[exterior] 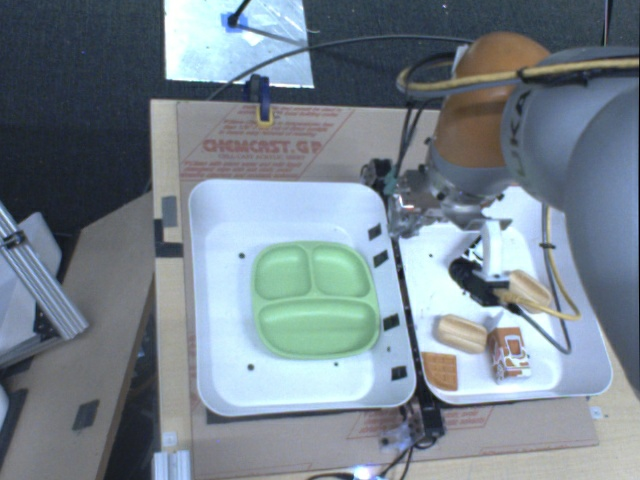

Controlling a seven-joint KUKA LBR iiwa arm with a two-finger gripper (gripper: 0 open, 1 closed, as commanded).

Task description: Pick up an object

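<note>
An empty grasp is risked: the pincer (402, 208), spread not discernible, is held at the shallow white right bin's (582, 356) far left corner, apart from the tan oblong roll (462, 333).

Tan bench (110, 268) bears printed brown sheet (270, 138); on sheet, side by side: left bin (215, 268), right bin (430, 268), both white.

A dark, coarse black cloth (80, 88) fills the background, with a shiny square silver foil sheet (235, 23) lying on it. A brown cardboard sheet (270, 138) with red lettering tops the pale wooden counter (100, 318); a ribbed aluminium rail (40, 278) slants at the left edge
</note>
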